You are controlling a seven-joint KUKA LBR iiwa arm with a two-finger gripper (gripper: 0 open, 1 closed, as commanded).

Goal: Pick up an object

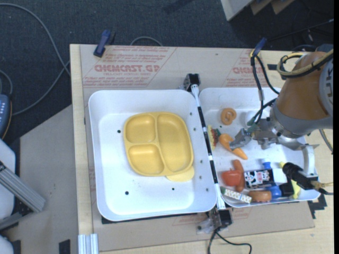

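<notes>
My gripper [242,138] reaches in from the right and hangs low over the middle of the right bin [241,97]. Its tip is right over an orange carrot [229,141], which lies slantwise and shows on both sides of the tip. I cannot tell whether it touches the carrot. An orange ring-shaped toy [228,116] lies just behind it. A small red and yellow piece [213,136] rests against the bin's left wall.
Along the right bin's front lie a red toy [233,177], a black-and-white box [258,178], a blue piece [267,166], a brown sausage [259,196] and a white strip [238,196]. The left bin [106,157] holds a yellow divided plate [158,143].
</notes>
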